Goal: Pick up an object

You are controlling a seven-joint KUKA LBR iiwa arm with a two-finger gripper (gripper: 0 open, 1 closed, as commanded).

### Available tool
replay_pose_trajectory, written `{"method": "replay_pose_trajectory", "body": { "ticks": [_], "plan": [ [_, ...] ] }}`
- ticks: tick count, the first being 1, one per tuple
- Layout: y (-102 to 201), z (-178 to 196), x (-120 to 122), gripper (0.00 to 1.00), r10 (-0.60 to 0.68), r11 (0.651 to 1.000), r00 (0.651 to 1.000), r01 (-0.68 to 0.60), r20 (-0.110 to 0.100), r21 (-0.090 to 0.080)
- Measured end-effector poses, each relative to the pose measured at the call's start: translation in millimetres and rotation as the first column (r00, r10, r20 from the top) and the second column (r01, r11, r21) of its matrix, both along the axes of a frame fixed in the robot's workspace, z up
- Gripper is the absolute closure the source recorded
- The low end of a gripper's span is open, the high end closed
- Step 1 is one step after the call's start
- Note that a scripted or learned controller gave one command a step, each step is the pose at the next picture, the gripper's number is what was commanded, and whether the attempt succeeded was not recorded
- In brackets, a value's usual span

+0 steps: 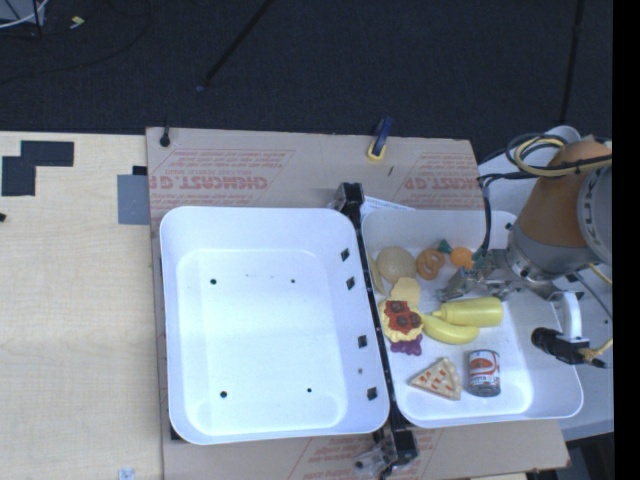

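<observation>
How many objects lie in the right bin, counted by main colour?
Yellow: 3 (curved plastic banana, oblong yellow piece, pale wedge)
Orange or brown: 3 (small round orange piece, brown knobbly piece, triangular pizza slice)
Red: 2 (small labelled can, flat flower-like piece)
Beige: 1 (round pale lump)
Total: 9

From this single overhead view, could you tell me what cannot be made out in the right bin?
- Gripper: its dark fingers merge with shadow by the yellow cylinder; whether it grips anything is unclear.
- Can: label too small to read.
- Small orange items: too small and blurred to identify.
- Arm: cut off by the right edge.
</observation>
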State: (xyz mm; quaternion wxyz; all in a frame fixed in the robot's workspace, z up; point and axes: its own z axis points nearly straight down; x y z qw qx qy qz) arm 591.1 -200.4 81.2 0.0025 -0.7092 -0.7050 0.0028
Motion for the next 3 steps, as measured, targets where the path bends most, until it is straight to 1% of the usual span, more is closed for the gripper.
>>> {"method": "replay_pose_trajectory", "body": {
  "ticks": [1, 2, 3],
  "plan": [
    [91.2, 6.6, 55.1, 0.0, 0.014, 1.0, 1.0, -0.014, 0.009, 0.003],
    [107.1, 6.1, 34.9, 0.0, 0.008, 1.0, 1.0, -0.008, 0.002, 0.001],
    [72.7, 6.1, -16.6, 0.0, 0.004, 1.0, 1.0, -0.004, 0.001, 0.001]
  ]
}}
